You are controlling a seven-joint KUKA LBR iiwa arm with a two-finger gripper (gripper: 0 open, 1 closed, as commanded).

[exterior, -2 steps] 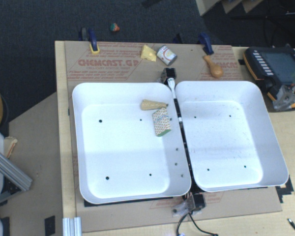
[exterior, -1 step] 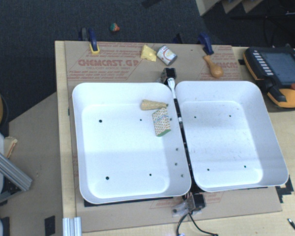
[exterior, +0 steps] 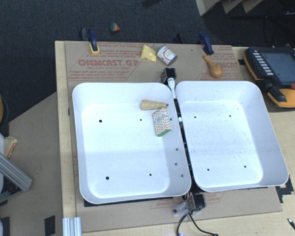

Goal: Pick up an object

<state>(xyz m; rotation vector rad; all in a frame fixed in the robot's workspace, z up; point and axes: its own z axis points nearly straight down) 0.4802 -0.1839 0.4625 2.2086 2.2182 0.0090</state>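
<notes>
Toward the far right corner of the left bin [exterior: 83,132] lie the only two pieces within either bin: a tan, cone-like piece [exterior: 154,104] lying on its side, and just near of it a small flat packet [exterior: 161,121] with a green and white pattern, its far edge close to or touching the cone; which of the two, I cannot tell. Both sit near the wall that the left bin shares with the right bin [exterior: 265,132]. By my reading the task is at its very start, with nothing lifted and the approach not yet begun; whether the gripper is spread or pressed together cannot be told from this view. The next move calls for choosing one target and coming down over it from the right, across the shared wall. The cone looks the better choice: it stands a little proud of the floor and seems narrow enough to pinch across its width, though it may roll. The packet looks thin and flat, so it may be hard to catch by its edges. On the far strip of the bench [exterior: 113,63], outside the bins, lie a yellow scrap [exterior: 148,53], a small pale box [exterior: 166,55] and a brown wooden piece [exterior: 214,67].
</notes>
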